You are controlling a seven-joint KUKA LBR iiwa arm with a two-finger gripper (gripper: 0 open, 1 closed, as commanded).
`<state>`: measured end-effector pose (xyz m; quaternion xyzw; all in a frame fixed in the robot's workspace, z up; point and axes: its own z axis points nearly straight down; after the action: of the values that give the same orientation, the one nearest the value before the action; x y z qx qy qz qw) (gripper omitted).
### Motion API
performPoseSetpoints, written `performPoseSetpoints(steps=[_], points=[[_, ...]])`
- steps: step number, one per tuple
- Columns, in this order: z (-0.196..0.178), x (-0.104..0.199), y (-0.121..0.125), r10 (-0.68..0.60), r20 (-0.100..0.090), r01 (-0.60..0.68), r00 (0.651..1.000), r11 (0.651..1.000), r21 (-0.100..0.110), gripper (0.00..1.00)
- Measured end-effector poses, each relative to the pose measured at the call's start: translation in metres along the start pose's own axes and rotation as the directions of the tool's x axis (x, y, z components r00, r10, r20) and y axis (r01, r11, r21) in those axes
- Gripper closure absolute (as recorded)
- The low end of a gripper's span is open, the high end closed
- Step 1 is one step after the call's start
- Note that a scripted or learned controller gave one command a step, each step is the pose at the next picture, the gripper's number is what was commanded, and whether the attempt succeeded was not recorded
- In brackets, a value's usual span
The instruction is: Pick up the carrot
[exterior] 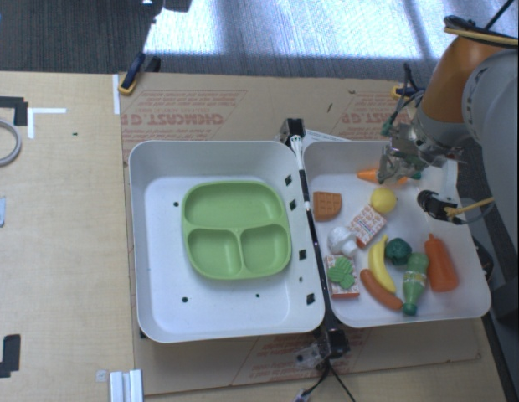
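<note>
Orange plastic toy carrot (pixel 441 264), at the right bin's (pixel 473 306) near-right edge, beside the green bottle (pixel 414 281): probably light, rigid and smooth, best pinched across its thick middle. The gripper (pixel 396 168) hovers at the bin's far side over a small orange piece (pixel 369 175); finger opening indiscernible, nothing visibly held.

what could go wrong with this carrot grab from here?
1. The pincer sits over the far end of the carrot, beside the bin wall; an end grip may slip, and the wall crowds the approach.
2. The lemon lies close by; a drag could knock it.
3. Another orange, carrot-like toy lies near the bin's right edge, so the target could be confused.
</note>
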<state>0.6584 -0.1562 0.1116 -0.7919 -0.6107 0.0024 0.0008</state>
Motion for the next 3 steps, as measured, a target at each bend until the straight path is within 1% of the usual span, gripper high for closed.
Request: performPoseSetpoints(steps=[1,2,3], points=[[0.0,0.0,0.0,0.0,0.0,0.0,1.0,1.0,0.0,0.0],[0.019,-0.017,0.005,-0.424,-0.001,0.424,0.906,0.906,-0.003,0.0],[0.01,-0.018,0.004,-0.421,-0.001,0.421,0.907,0.907,-0.001,1.0]])
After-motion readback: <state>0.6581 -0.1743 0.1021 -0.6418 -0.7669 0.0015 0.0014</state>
